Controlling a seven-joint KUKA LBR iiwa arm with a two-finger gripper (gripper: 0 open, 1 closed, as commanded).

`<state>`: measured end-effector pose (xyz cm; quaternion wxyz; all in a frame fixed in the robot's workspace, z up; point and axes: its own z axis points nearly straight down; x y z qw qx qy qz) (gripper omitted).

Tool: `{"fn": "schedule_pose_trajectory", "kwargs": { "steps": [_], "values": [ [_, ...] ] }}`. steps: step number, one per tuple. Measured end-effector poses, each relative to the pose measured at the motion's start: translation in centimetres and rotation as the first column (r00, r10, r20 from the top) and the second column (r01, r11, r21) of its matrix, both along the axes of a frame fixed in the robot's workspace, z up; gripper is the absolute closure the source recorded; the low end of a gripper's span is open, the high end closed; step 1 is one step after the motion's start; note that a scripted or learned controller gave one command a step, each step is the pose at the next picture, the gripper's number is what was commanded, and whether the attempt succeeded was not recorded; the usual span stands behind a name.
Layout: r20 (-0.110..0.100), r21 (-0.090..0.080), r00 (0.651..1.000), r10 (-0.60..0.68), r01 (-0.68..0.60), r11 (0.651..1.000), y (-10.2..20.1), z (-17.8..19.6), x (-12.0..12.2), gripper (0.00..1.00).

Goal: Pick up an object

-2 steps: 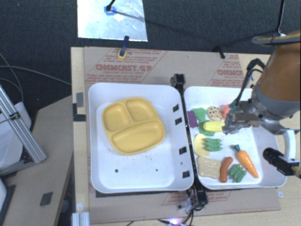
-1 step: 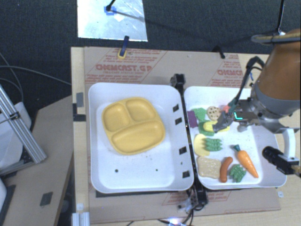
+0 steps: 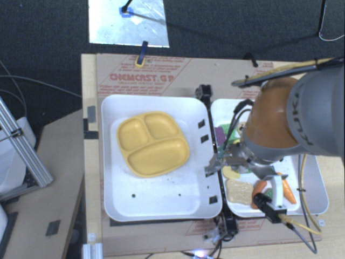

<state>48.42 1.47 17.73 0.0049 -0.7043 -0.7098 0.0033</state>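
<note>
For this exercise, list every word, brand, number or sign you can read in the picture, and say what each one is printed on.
"CHEMCAST G P" in red, the last letters uncertain, on the brown protective sheet behind the left bin.
"KU", the visible start of a brand name, on the grey arm.
Fainter red print in rows across the same sheet: too blurred to read.

I see dark carpet [image 3: 43, 26] around my bench [image 3: 161, 69], which is topped with brown board. A shiny metal sheet [image 3: 128, 15] lies beyond it, and a pale side table [image 3: 48, 161] sits left.
</note>
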Motion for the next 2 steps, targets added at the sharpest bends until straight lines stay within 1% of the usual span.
{"fn": "schedule_pose_trajectory", "kwargs": {
  "steps": [1,2],
  "values": [
    [0.014,-0.001,1.000,-0.003,0.003,1.000,-0.3,1.7,0.3,1.00],
    [0.011,0.001,1.000,0.001,-0.002,1.000,5.2,0.6,0.2,1.00]
  ]
}}
